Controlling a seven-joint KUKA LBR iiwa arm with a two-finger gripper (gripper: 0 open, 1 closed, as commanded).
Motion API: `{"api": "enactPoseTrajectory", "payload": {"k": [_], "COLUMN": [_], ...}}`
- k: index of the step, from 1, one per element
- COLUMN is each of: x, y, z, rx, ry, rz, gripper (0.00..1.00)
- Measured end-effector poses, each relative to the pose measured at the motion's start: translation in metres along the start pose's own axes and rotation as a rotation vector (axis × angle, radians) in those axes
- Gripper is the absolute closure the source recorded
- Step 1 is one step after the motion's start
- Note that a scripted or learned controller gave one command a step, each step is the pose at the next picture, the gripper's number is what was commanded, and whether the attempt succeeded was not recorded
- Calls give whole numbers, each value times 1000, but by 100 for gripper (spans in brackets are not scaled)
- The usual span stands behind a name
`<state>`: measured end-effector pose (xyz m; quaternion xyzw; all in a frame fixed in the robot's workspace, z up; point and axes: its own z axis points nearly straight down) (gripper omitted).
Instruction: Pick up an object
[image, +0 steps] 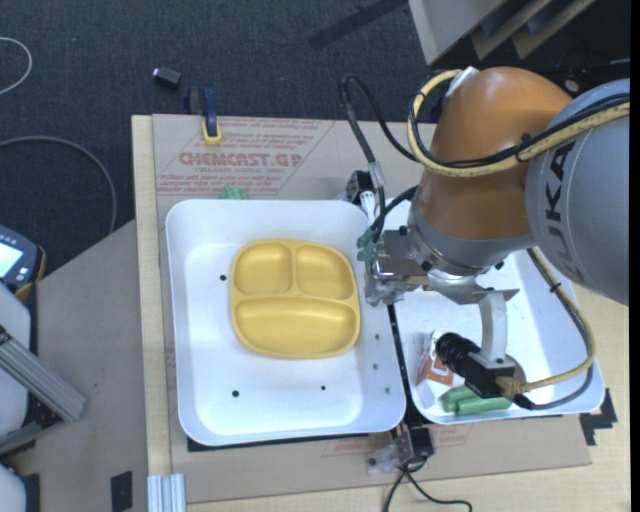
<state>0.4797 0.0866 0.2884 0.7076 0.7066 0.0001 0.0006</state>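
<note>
We are hovering the gripper (385, 272) above the bins' shared edge, unable to tell whether it is clenched. The green tube (476, 405) is lying lower-right of it in the right bin (542, 330), lengthwise along the near wall.

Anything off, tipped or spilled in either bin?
Nothing stands out. The yellow divided plate lies flat and right way up in the left bin, slightly off square. A green item and an orange-and-white scrap lie by the near rim of the right bin; nothing looks spilled or broken.
</note>
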Motion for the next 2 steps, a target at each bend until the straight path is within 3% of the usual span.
{"api": "enactPoseTrajectory", "payload": {"k": [1,2], "x": [-8,10], "y": [0,0], "z": [-94,-157], "rx": [0,-4], "ry": [-1,1], "rz": [-3,-4], "gripper": [100,100]}}
